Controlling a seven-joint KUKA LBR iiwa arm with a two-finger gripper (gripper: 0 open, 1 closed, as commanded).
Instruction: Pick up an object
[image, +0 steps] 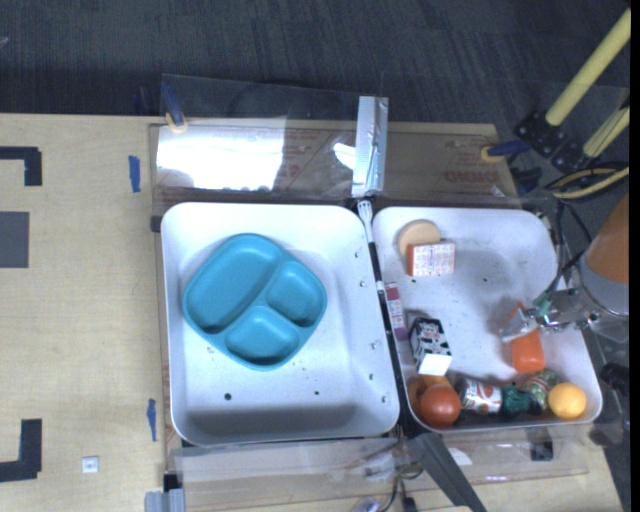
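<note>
Here, left bin (190, 300) holding blue sectioned plate (255, 299), right bin (480, 225) scattered with toys, jaws' state unclear.

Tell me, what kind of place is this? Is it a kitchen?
Probably a robot lab, not a kitchen. Two white bins sit on a wooden bench: the left bin holds a blue divided plate, the right bin small toys, and a robot arm reaches in.

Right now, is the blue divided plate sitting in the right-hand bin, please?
No, the blue divided plate lies in the left bin, alone.
</note>
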